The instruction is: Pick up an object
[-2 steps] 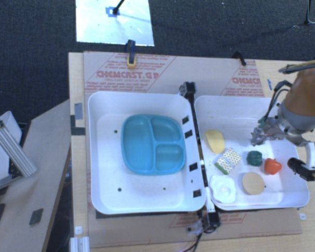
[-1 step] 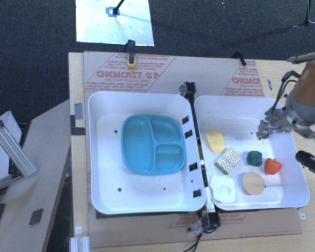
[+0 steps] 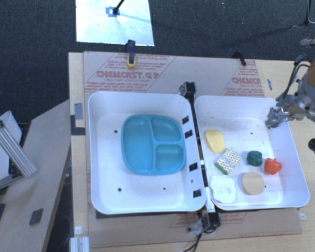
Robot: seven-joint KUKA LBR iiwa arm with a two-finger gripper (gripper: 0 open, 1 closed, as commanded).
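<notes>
Objects for picking all lie in the right bin (image 3: 296, 156); none is lifted. Left to right across the bench: the left bin (image 3: 102, 109) carries a blue divided tray (image 3: 152, 144), three compartments, lying flat near the bin's centre. Past the black-clipped seam between the bins, the right bin holds six items in its near half. A white round piece (image 3: 223, 188) sits in the near-left corner; just above it, a green-and-white checked block (image 3: 228, 160), tilted; further back, a pale yellow oval piece (image 3: 215, 140), close to the checked block, contact uncertain. Right of the white piece, a tan disc (image 3: 253, 183). Behind the disc, a dark green lumpy item (image 3: 254, 158), and just beside that, to its right, a red-orange item (image 3: 273, 166); the two look nearly touching. Gripper (image 3: 273, 117) is at the bin's far-right rim, well apart from all six items, nothing seen between its fingers; whether they are spread or closed cannot be told at this resolution. Grey arm with orange band enters from the right edge.
</notes>
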